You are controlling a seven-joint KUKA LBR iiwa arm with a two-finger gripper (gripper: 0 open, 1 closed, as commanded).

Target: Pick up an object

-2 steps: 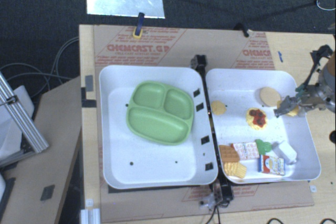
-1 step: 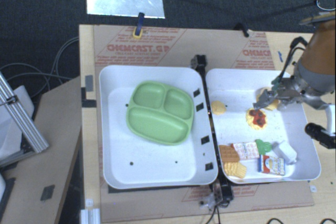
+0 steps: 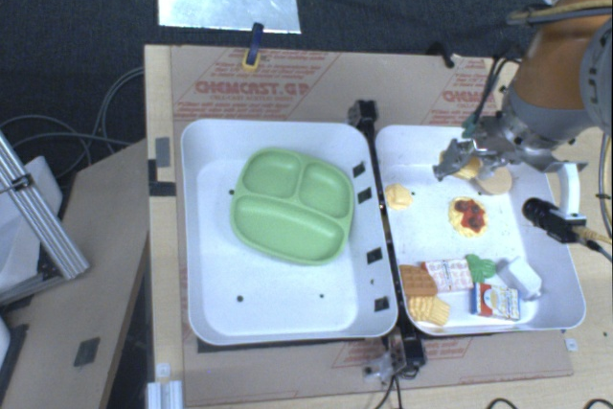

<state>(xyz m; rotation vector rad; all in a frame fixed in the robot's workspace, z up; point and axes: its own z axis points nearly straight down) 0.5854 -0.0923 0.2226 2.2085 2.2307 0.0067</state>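
Pale yellow round toy food piece (image 3: 469, 169), upper part of right white bin (image 3: 575, 302), directly under grey two-finger gripper (image 3: 460, 160), which hangs low apparently to grasp it, grip state indiscernible; green divided plastic plate (image 3: 292, 206) sits apart in left white bin (image 3: 206, 302).

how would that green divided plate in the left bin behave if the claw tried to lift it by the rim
The green divided plate looks like moulded plastic, so probably stiff and light for its size. It is wide and shallow with a smooth, slightly glossy surface, so a grip on one edge may slip or let it tilt. Lying flat in the left bin, it seems unlikely to roll if pushed; more likely it slides.
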